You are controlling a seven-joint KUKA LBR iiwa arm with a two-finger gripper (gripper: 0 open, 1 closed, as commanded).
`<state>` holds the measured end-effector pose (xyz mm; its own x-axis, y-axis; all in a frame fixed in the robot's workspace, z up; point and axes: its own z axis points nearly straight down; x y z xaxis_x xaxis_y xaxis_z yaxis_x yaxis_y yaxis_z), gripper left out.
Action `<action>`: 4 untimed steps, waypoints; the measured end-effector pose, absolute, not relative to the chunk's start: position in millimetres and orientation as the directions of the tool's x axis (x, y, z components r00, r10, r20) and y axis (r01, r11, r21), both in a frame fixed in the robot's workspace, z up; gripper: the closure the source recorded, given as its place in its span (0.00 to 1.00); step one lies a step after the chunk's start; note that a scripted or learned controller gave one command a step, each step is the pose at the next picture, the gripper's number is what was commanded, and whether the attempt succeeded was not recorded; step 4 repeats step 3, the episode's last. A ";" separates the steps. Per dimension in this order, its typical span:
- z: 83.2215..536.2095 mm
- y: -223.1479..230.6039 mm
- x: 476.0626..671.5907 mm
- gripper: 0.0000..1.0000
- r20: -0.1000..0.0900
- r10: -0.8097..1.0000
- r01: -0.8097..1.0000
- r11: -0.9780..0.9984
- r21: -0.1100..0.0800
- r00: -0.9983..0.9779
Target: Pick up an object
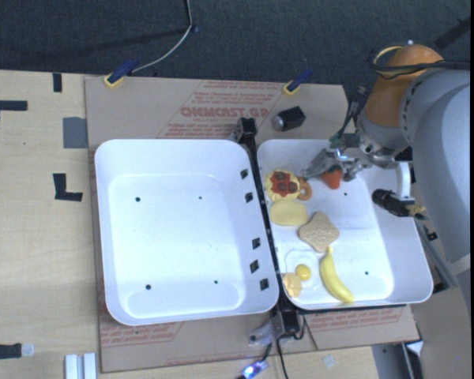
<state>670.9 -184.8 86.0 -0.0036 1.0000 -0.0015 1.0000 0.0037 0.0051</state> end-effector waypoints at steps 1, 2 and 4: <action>85.8 -149.1 669.2 0.00 -0.002 1.000 1.000 0.003 0.002 -0.003; 96.0 -150.0 669.3 1.00 -0.002 1.000 1.000 0.003 0.002 -0.003; 190.8 -48.4 670.2 1.00 0.003 1.000 1.000 0.011 0.007 -0.011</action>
